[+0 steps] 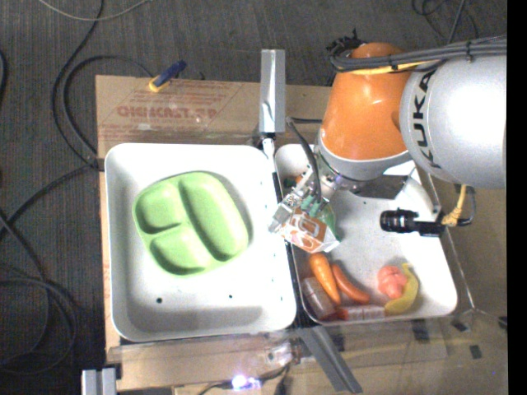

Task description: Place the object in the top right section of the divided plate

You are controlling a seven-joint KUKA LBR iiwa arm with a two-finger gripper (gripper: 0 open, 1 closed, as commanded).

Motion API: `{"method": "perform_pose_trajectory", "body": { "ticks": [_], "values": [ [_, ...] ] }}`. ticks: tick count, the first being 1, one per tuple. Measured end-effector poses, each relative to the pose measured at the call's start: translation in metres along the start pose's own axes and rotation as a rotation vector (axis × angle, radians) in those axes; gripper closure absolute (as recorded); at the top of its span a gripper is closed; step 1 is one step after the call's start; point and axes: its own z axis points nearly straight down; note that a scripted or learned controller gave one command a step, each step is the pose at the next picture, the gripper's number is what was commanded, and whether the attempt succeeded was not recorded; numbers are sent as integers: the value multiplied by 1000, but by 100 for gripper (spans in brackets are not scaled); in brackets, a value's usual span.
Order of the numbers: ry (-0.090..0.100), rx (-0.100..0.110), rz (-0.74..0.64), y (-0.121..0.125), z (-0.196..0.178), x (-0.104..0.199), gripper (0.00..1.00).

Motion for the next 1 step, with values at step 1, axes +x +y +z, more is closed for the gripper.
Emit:
{"method": "perform_pose_trajectory", "body": {
  "ticks": [1],
  "values": [
    [4, 1, -34, 1, 54, 78, 100]
  ]
}}
